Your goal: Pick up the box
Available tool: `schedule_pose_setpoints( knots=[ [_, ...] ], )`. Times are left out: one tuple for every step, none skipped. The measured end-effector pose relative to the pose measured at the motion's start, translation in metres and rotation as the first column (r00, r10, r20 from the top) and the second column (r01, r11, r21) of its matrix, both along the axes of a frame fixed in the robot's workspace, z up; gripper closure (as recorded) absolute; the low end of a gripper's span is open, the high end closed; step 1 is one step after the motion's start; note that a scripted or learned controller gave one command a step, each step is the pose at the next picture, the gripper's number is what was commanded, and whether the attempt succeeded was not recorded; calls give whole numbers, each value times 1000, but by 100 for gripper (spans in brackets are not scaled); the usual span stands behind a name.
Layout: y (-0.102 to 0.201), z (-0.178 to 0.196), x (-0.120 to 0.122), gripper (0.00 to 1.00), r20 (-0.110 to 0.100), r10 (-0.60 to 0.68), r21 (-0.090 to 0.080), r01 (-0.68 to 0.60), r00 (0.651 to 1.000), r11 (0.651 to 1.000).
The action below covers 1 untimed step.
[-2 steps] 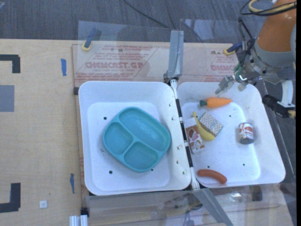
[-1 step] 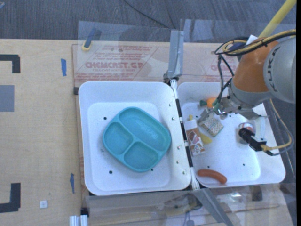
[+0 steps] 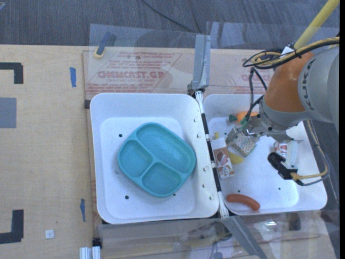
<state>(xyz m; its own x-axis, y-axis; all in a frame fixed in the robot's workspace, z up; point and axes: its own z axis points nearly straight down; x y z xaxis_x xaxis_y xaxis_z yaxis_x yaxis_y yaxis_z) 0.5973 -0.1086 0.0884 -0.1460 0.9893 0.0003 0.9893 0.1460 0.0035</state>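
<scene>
The right bin (image 3: pixel 315 198) is crowded along its left wall, where a long printed carton (image 3: pixel 222 159) lies against the rim. A sausage (image 3: pixel 242 201) lies by the near edge, and a small orange and green thing (image 3: pixel 240 116) sits toward the far edge. The middle of the bin's floor and its near right corner are bare. In the left bin (image 3: pixel 102 144), a teal divided plate (image 3: pixel 156 158) takes the middle, with open floor all round it.

The arm (image 3: pixel 294 88) reaches in over the right bin's far right corner, bent down and leftward. The gripper (image 3: pixel 241 133) is low over the bin's left half. Whether it is clenched or released cannot be told.

The box (image 3: pixel 244 144) is small, speckled grey and white, and turned cornerwise. It sits right at the gripper, just beside the carton.
</scene>
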Motion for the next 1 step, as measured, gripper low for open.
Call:
schedule_pose_setpoints(
  knots=[
    [-2, 11, 1, 100, 5, -5, 0, 5, 1000, 1000]
  ],
)
